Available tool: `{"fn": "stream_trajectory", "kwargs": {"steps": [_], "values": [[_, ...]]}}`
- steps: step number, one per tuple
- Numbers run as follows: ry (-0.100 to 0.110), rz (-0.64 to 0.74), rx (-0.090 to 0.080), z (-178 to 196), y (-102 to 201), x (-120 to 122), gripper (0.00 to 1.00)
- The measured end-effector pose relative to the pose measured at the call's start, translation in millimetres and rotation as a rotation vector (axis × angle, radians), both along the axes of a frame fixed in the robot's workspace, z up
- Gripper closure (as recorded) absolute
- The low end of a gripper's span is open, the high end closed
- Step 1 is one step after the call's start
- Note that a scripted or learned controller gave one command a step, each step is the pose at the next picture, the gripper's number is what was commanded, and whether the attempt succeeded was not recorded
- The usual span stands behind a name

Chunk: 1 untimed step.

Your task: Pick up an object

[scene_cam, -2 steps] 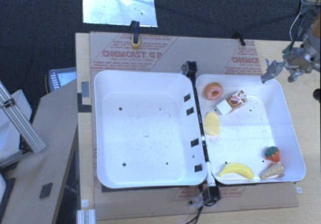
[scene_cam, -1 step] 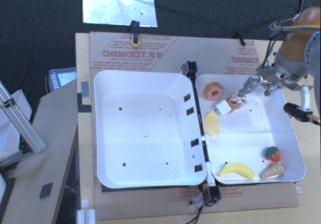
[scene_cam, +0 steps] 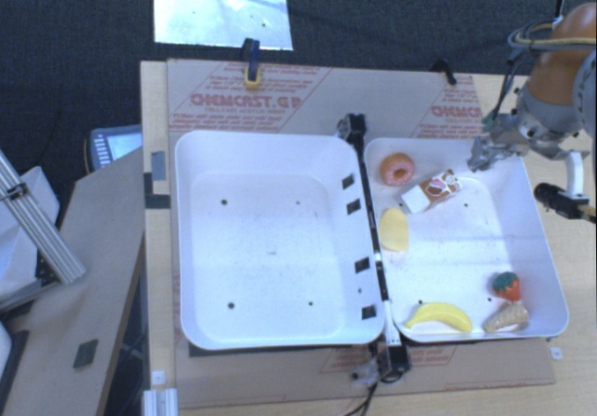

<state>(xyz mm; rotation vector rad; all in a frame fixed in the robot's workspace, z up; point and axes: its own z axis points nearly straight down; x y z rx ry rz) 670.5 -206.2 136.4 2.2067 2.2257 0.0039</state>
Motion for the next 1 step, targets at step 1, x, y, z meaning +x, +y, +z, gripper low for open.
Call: {"fn": "stream_trajectory", "kwargs": {"steps": [1], "values": [[-0.003,0.004,-0.001,11.4,0.2,1.1,1.0]]}}
